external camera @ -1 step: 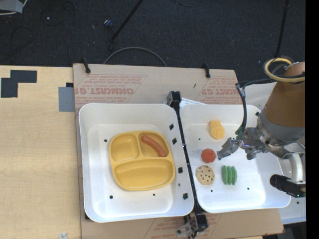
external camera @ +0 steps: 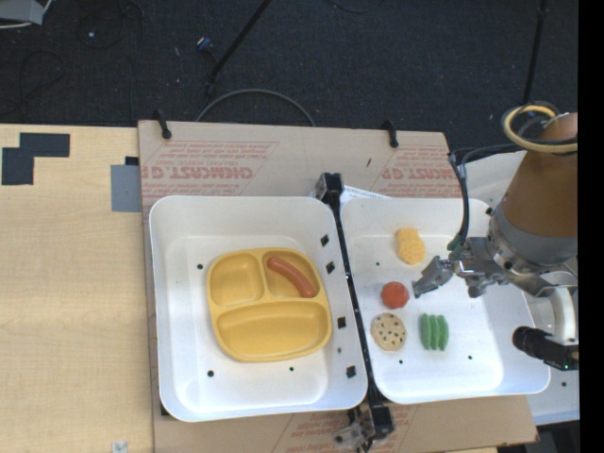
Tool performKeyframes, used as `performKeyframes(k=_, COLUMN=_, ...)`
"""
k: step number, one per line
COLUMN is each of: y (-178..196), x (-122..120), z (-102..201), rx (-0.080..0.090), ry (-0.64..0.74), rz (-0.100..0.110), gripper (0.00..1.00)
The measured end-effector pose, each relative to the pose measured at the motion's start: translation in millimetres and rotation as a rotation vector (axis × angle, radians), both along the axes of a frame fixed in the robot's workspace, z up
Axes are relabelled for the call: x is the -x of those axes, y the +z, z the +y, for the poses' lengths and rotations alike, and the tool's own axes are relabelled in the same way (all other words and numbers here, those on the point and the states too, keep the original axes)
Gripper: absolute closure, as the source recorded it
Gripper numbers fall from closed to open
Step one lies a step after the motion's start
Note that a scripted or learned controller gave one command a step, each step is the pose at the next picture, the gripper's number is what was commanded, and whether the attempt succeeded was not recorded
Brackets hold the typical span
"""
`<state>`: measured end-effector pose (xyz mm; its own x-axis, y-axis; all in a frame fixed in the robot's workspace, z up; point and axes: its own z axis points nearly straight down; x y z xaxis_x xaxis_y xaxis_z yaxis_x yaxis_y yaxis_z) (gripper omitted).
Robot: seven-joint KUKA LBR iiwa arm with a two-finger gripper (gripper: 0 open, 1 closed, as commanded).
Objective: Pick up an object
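Observation:
In the right bin [external camera: 491,376] lie a yellow bumpy piece [external camera: 411,245], a round red piece [external camera: 394,295], a speckled cookie [external camera: 388,331] and a green bean pod [external camera: 433,332]. My gripper [external camera: 452,282] hangs over the middle of this bin, just right of the red piece and above the green pod. Its fingers are spread open, with nothing between them. The left fingertip [external camera: 425,283] is close to the red piece but apart from it.
The left bin [external camera: 179,253] holds a yellow divided tray [external camera: 269,324] with a sausage [external camera: 293,275] in its upper right compartment. A black divider [external camera: 344,281] runs between the bins. The grey and orange arm [external camera: 547,196] covers the right bin's right side.

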<state>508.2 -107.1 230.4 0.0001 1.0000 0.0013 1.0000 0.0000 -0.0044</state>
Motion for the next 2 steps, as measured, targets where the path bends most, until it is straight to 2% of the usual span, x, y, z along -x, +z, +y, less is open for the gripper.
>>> performKeyframes(k=1, y=-45, x=1, z=6, rx=-0.001, ry=0.000, rz=0.004, gripper=0.00)
performKeyframes(k=2, y=-101, x=3, z=-3, rx=-0.001, ry=-0.001, rz=0.005, gripper=0.00)
